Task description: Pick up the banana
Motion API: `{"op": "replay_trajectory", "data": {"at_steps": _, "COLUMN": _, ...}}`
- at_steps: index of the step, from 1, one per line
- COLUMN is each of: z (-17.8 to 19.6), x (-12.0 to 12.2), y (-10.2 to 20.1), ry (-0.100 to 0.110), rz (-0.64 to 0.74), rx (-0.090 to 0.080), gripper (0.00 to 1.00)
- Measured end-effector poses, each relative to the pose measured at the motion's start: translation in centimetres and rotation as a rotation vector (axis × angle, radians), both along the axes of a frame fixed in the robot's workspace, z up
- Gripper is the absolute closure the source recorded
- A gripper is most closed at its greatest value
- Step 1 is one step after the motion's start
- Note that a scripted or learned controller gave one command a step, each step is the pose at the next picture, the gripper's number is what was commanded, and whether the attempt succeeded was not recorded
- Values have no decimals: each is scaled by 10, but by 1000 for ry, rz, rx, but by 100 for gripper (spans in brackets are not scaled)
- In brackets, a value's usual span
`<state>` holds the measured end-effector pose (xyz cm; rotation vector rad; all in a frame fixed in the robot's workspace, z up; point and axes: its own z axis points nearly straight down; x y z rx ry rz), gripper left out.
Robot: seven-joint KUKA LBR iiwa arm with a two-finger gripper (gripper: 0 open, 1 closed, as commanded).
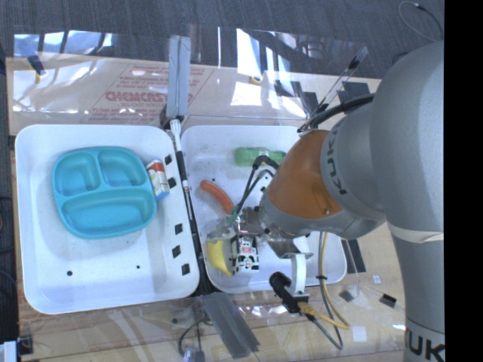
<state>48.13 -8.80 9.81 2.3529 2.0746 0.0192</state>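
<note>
The yellow banana [216,255] lies in the right bin [207,145] near its front left corner, partly covered by the gripper. My gripper [240,251] is low over the bin floor at the banana's right side, right against it. The arm's grey body and orange band [298,187] hang over the middle of the right bin and hide what lies beneath.
An orange carrot-like piece [216,194] lies behind the banana, and a green object [249,156] sits at the back of the right bin. The left bin [34,277] holds a blue divided plate [102,191] and a small can [158,178] by the divider.
</note>
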Motion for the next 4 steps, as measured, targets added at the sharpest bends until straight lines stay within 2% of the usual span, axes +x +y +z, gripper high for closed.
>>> {"op": "replay_trajectory", "data": {"at_steps": 1, "z": -7, "x": 36, "y": -6, "ry": 16, "rz": -325, "rx": -2, "gripper": 0}}
{"op": "replay_trajectory", "data": {"at_steps": 2, "z": 4, "x": 36, "y": -6, "ry": 16, "rz": -322, "rx": -2, "gripper": 100}}
{"op": "replay_trajectory", "data": {"at_steps": 3, "z": 4, "x": 36, "y": -6, "ry": 16, "rz": -322, "rx": -2, "gripper": 0}}
{"op": "replay_trajectory", "data": {"at_steps": 4, "z": 93, "x": -5, "y": 47, "ry": 17, "rz": -220, "rx": -2, "gripper": 0}}
